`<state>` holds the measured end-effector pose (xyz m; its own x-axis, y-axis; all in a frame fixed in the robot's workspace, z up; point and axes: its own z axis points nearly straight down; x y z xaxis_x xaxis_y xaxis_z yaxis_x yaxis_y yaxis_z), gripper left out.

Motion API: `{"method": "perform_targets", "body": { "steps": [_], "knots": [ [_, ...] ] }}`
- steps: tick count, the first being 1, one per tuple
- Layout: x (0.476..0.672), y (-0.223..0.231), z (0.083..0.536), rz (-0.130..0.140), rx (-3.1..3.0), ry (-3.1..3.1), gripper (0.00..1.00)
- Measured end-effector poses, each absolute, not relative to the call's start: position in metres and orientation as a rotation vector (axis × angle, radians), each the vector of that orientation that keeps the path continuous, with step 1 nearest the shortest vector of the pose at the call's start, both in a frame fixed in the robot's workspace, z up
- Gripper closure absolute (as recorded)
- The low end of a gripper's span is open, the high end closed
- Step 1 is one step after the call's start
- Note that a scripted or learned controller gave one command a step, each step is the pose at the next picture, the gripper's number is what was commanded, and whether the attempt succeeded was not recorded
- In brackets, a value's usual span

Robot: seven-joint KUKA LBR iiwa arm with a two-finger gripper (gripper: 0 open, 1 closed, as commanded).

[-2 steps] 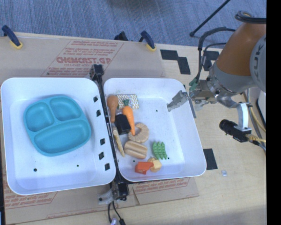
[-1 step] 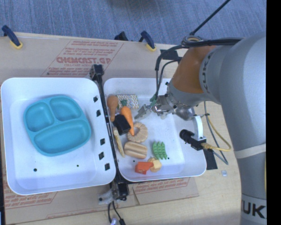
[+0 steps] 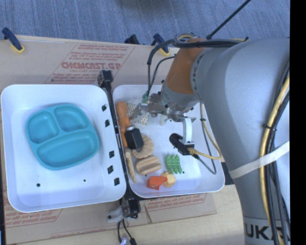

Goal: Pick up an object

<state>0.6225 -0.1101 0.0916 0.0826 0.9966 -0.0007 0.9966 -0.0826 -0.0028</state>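
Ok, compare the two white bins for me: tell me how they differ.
The left bin holds one large thing, a blue divided plate, lying flat near its middle. The right bin holds many small items, among them a green ridged piece and an orange-red piece, crowded along its left side. The arm reaches over the right bin, while nothing hangs over the left one. Both are shallow, white and set side by side.

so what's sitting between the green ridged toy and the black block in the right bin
In the camera view, two tan toy pieces lie between the green ridged toy and the black block: a round ridged piece and a bread-like loaf just below it.
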Motion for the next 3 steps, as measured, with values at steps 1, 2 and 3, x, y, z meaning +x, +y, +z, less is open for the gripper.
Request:
{"method": "perform_targets", "body": {
  "steps": [1, 2, 3],
  "knots": [
    [0.623, -0.110, 0.102, 0.005, -2.305, -2.130, 1.00],
    [0.623, -0.110, 0.102, 0.005, -2.304, -2.130, 0.00],
    [0.645, -0.101, 0.095, 0.013, -2.035, -2.413, 0.00]
  ]
}}
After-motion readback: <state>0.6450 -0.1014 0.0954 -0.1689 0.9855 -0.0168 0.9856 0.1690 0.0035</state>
